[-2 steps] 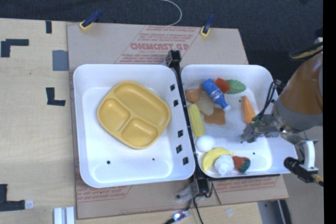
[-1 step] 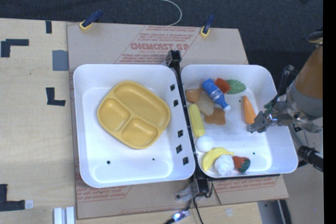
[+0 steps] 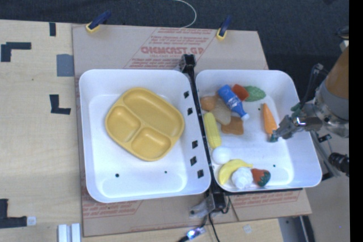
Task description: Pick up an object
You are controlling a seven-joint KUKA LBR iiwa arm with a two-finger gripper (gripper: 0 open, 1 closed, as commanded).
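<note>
1. Pincer point(image 3: 276, 134) sits over the right bin point(image 3: 300, 175), beside the carrot point(image 3: 268, 118); its grip state cannot be told.
2. Carrot lies loose near the blue bottle point(image 3: 233, 100).
3. Yellow plate point(image 3: 145, 123) occupies the left bin point(image 3: 91, 178).

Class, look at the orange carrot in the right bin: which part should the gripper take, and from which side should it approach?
Grip the carrot across its thicker middle, coming from above. It lies flat and alone on the bin floor, pointing roughly up-down in the view, so fingers closing across its narrow width probably fit. The gripper is already beside its lower end.
</note>
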